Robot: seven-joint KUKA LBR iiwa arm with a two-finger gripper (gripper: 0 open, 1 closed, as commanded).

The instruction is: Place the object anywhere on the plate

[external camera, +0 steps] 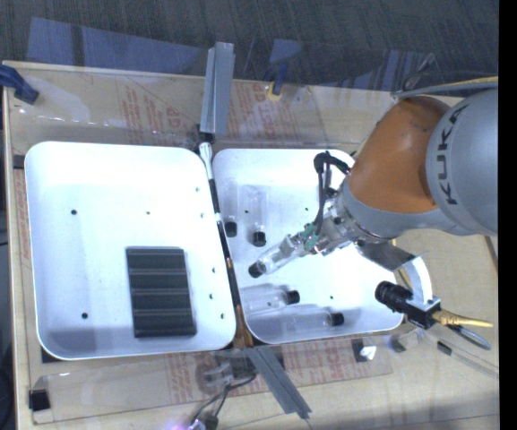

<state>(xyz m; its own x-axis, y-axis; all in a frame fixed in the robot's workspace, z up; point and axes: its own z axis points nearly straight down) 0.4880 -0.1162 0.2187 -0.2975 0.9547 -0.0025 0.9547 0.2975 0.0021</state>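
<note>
Right bin (379, 316), mid-task: my arm (419, 173) reaches in from the right and its pincer (271, 260) hangs low over the bin floor. Through the glare I cannot tell whether it is clenched or released. A pale, glassy shape with a dark end sits at its tip, and I cannot separate it from the pincer's own parts, so I claim no grasp.

The likeliest object, a clear capped vial (271, 298), lies on its side just below the pincer in the picture, apart from it. A second vial (310, 316) rests beside it, nearer the bin's front wall. Two loose black caps (258, 237) sit just above the pincer's tip. The plate (159, 291), dark and ribbed, lies in the left bin (61, 177), well apart from all of this and across the ridge (218, 231) where the bins meet.

The risks, as I judge them:
- A round, smooth vial could roll or squirt out of a closing grip.
- The two vials lie close enough that a descent could nudge both.
- A low carry could clip the ridge.
- A vial set down on the ribs could roll off the plate.
</note>
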